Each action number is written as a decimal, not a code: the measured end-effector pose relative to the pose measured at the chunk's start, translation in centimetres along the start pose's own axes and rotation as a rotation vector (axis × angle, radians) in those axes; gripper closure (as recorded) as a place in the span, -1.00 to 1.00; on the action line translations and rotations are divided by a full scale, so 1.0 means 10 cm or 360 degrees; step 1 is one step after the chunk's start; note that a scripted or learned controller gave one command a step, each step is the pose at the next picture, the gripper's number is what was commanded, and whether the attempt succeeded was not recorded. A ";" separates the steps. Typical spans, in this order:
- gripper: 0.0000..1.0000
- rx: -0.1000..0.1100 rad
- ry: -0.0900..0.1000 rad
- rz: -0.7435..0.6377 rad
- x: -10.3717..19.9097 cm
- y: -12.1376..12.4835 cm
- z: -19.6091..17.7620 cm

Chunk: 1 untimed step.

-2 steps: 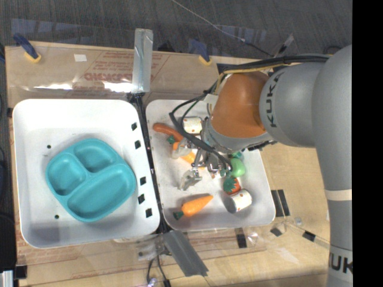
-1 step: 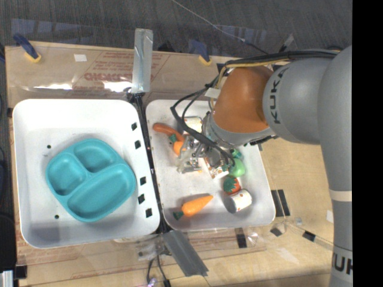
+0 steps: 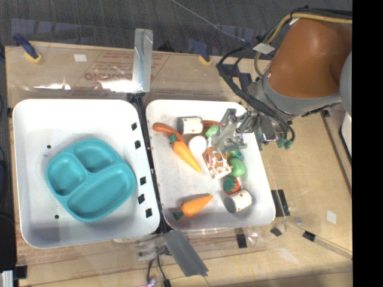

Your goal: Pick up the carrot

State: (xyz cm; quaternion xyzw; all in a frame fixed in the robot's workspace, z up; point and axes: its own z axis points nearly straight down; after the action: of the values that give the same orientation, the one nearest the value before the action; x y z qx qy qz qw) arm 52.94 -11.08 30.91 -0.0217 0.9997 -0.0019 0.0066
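Camera view. Left bin (image 3: pixel 24 124): white, shallow, holding one teal divided plate (image 3: pixel 91 179) with three compartments, lying toward the bin's near half. Right bin (image 3: pixel 157 115): white, holding a cluster of toy food. Carrot (image 3: pixel 187 154): orange with a green top, lying aslant near the bin's middle, just left of a white egg-like piece (image 3: pixel 197 143). A second carrot-like piece (image 3: pixel 195 205) lies near the front wall; a thin orange-red piece (image 3: pixel 165 129) lies toward the back left. Also present: a small white box (image 3: pixel 191 125) at the back, a patterned red-and-white carton (image 3: pixel 218 164), green pieces (image 3: pixel 237 167) beside it, and a white cup-like item (image 3: pixel 238 201) at front right. End effector (image 3: pixel 226 137): above the cluster's right side, over the carton; whether its fingers are spread or closed cannot be told, and nothing is seen between them. Items beneath it are partly hidden. Worktop (image 3: pixel 311 184): light wood under clear sheeting, taped at the edges. Dark ribbed floor beyond.
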 end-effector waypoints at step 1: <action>1.00 -0.0004 0.0019 0.0080 0.40 -0.31 0.28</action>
State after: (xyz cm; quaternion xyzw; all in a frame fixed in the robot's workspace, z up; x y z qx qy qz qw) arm 49.16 -14.39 28.07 0.0035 1.0000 -0.0007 0.0006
